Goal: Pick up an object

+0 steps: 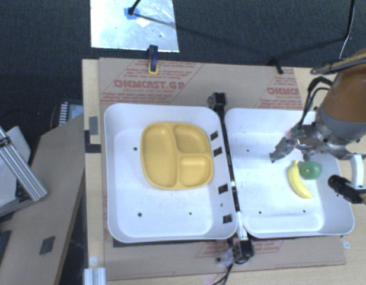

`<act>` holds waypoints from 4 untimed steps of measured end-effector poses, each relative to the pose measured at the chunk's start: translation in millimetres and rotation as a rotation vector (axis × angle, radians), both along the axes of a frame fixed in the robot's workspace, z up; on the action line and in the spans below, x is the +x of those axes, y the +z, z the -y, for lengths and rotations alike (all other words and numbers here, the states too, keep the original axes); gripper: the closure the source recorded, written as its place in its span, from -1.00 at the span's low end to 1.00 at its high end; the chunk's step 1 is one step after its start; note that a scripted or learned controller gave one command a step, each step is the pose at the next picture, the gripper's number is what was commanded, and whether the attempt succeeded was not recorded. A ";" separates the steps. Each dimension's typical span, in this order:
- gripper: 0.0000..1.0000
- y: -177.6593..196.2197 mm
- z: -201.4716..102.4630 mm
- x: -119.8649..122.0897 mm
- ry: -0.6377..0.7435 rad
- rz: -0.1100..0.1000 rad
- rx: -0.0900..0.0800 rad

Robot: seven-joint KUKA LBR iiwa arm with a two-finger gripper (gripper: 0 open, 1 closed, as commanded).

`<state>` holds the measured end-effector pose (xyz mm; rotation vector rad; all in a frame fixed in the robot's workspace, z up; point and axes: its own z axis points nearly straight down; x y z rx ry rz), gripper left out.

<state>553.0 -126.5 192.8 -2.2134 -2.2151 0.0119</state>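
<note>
Banana [299,182] – long axis top-to-bottom, tip toward lower right; gripper [296,146] state – cannot tell.

The brown board [188,76] under the bins bears red "CHEMCAST" lettering, printed repeatedly.

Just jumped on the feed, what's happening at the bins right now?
The grey KUKA arm is reaching into the right white bin, with its gripper over the bin floor, just left of a yellow plastic banana and a small green round fruit lying side by side. Nothing is seen between its fingers. The left white bin holds a yellow divided plate, untouched.
</note>
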 end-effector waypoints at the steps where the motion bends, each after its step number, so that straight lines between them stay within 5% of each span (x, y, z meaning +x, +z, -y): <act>1: -1.00 7.5 -0.4 2.9 0.003 0.013 -0.001; 3: -1.00 -94.9 -0.7 3.0 0.003 0.009 0.000; 4: -1.00 -108.5 -0.9 3.6 0.000 0.013 -0.002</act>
